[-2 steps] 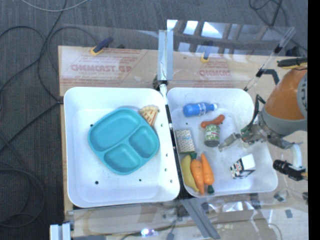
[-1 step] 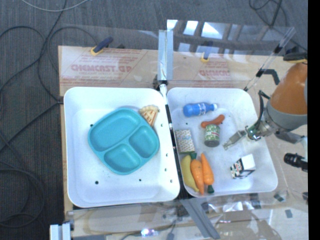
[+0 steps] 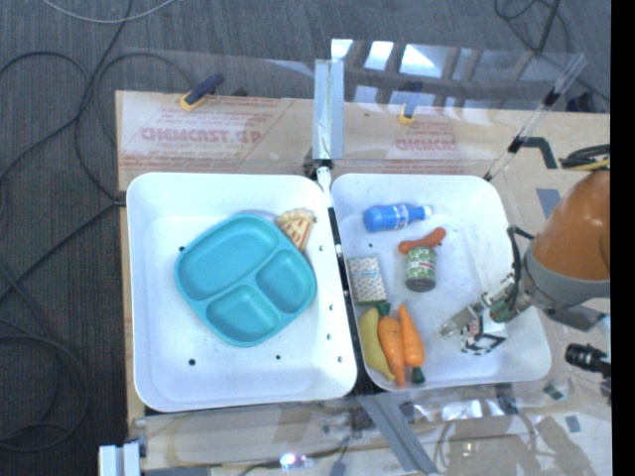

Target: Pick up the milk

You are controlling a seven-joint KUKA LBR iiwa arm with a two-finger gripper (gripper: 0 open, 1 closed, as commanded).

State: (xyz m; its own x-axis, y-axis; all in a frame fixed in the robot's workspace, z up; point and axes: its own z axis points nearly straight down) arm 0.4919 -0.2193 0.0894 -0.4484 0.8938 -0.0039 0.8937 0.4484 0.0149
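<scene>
Camera view, looking down on the bench, which bears two white bins side by side. Left bin: a turquoise divided plate at its centre, with a wafer-patterned wedge touching the plate's 1 o'clock edge. Right bin: the arm, grey with an orange band, enters from 3 o'clock, and its gripper hangs low over the bin's 4 o'clock area; whether the pincer is wide or narrow cannot be told, and nothing is seen between its tips. The milk, a blue bottle with a white cap, lies on its side at 12 o'clock, well apart from the gripper. Carrots and a banana lie together at 7 o'clock. A green-labelled jar stands near centre, a checkered packet at 9 o'clock, a small sausage just above the jar.
</scene>
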